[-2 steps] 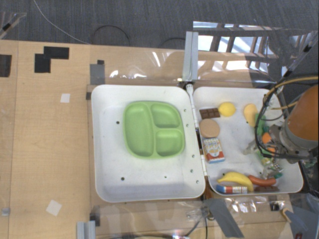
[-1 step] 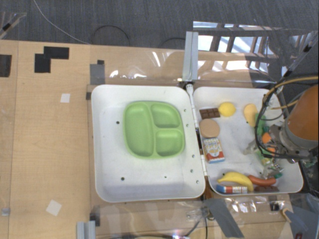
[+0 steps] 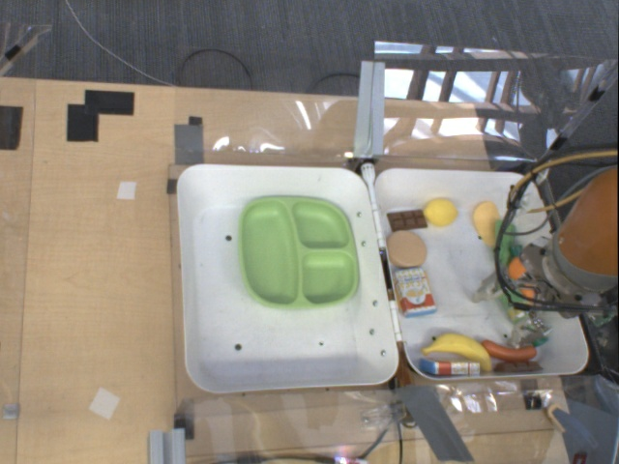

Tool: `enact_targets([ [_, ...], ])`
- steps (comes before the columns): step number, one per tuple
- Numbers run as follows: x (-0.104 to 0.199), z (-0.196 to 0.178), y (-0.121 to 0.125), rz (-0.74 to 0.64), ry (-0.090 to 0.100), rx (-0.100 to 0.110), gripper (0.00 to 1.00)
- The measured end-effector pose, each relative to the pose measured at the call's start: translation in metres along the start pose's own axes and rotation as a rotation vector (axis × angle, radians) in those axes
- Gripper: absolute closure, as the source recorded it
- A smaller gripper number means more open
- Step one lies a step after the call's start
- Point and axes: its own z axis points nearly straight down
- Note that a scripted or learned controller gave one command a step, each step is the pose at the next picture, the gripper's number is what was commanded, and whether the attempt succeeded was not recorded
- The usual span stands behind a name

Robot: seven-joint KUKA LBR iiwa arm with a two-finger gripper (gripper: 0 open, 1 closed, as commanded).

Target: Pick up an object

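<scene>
Gripper [image 3: 530,329] sits low at the right end of the right shallow white bin [image 3: 455,189], under the grey arm's orange band [image 3: 592,232] and a tangle of cables. Can't tell how the tool is set; the wrist and cables hide the tip, and nothing can be seen gripped.

Near to far from the tool:
- red sausage-shaped toy [image 3: 510,352], just left of and below the tip, long axis left-right along the bin's front wall. Closest candidate by my read.
- yellow plastic banana [image 3: 458,345], touching or nearly touching the sausage's left end, same left-right lie, curved.
- small tube with blue, white and red bands [image 3: 450,366], tucked under the banana against the front wall.
- small orange object [image 3: 516,268] beside the cables, partly hidden; can't tell what it is.
- yellow lemon-like fruit [image 3: 486,218] towards the back of the bin.
- red and white carton [image 3: 414,291], mid-bin, long axis front-back.
- round tan cookie-like disc [image 3: 407,249], just behind the carton.
- dark brown chocolate bar [image 3: 407,220] and round yellow ball [image 3: 441,212], back left, touching or nearly so.

Key relation: everything pickable lies left of the tool. Sausage and banana both run left-right, so a grasp would need to close front-back. The front wall crowds that.

Left shallow white bin [image 3: 208,356] holds a green three-compartment plastic tray [image 3: 297,250], well apart from the arm.
</scene>
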Motion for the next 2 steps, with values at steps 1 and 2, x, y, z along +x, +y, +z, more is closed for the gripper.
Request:
enact_targets([
  [1, -0.001, 0.000, -0.001, -0.010, 0.003, -0.002, 0.00],
  [2, -0.006, -0.014, -0.003, -0.011, -0.009, 0.008, 1.00],
])
